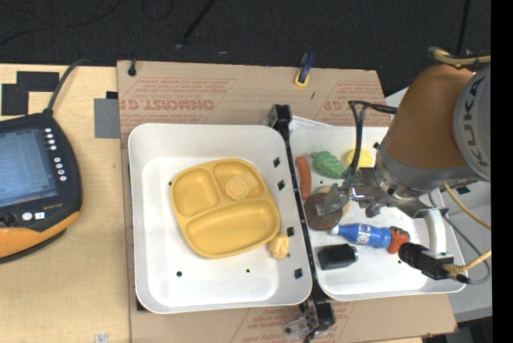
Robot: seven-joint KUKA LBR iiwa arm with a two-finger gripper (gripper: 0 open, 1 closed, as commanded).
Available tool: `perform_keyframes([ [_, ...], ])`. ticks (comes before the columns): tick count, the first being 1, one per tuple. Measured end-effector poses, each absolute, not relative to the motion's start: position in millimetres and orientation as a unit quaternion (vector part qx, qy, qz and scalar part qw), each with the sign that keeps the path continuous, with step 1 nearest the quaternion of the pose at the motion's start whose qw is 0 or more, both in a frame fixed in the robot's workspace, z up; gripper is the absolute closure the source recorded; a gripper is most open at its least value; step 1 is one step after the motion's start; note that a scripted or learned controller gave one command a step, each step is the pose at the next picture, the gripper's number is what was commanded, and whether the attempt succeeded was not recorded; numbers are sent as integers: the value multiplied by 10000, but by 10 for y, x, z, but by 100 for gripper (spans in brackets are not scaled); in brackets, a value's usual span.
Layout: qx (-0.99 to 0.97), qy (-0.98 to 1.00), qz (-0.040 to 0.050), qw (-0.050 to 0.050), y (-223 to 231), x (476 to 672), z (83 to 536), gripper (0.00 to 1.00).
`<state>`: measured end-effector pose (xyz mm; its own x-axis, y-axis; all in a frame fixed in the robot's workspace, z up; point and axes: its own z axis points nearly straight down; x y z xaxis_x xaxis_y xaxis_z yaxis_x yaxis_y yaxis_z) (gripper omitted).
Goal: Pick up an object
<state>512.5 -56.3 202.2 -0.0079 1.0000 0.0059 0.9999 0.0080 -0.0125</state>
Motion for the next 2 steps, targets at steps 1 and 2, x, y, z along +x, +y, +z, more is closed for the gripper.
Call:
perform_keyframes([
  [1, -7082, -7060, 10, 13, -641, 5150, 2164, 100],
  [2, -7035, -7107, -35, -10, 379, 4984, 3178, 100],
])
